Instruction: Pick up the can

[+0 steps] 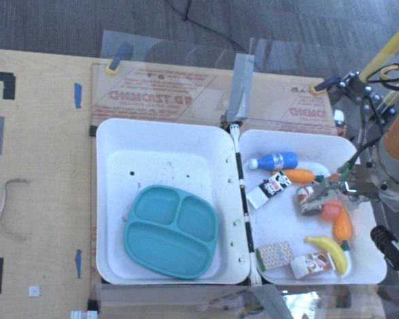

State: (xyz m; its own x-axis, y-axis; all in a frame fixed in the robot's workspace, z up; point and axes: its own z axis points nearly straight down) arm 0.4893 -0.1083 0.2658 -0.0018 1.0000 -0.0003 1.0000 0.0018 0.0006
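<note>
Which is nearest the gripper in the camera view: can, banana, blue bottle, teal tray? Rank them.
From the gripper:
1. can, right beside it in the right bin.
2. banana, toward that bin's front.
3. blue bottle, at that bin's back left.
4. teal tray, across in the left bin.

bins: two white bins are sitting side by side, the left bin (112, 142) and the right bin (372, 270)
plates: one teal divided plate (172, 231) is lying in the left bin
bottles: one blue bottle (274, 160)
carrots: two, a far carrot (299, 175) and a right carrot (343, 225)
bananas: one banana (331, 252)
cans: one can (306, 197)
cartons: two, a black-and-white carton (268, 188) and a near carton (312, 264)
tomatoes: one red tomato (331, 210)
sponges: one patterned sponge (274, 254)
</note>
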